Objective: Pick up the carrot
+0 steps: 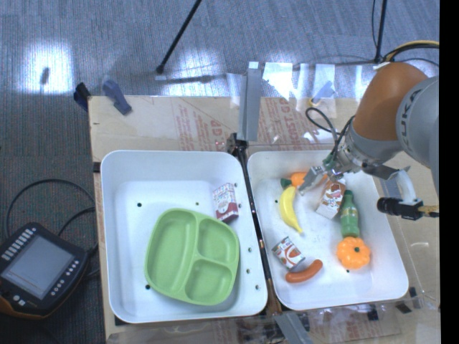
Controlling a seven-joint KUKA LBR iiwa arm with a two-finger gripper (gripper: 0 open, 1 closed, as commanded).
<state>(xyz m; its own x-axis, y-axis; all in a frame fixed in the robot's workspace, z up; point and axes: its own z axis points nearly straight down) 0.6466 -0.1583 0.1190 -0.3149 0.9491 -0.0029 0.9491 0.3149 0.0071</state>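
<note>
From the overhead camera we see the small orange carrot in the right shallow white plastic bin, just up and right of the yellow plastic banana. The metal two-finger gripper hovers beside the carrot, right of the banana's top; its grip we cannot tell.

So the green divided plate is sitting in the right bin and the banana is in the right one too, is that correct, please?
Not quite: the camera view shows the green divided plate in the left bin. The banana is indeed in the right bin.
</note>
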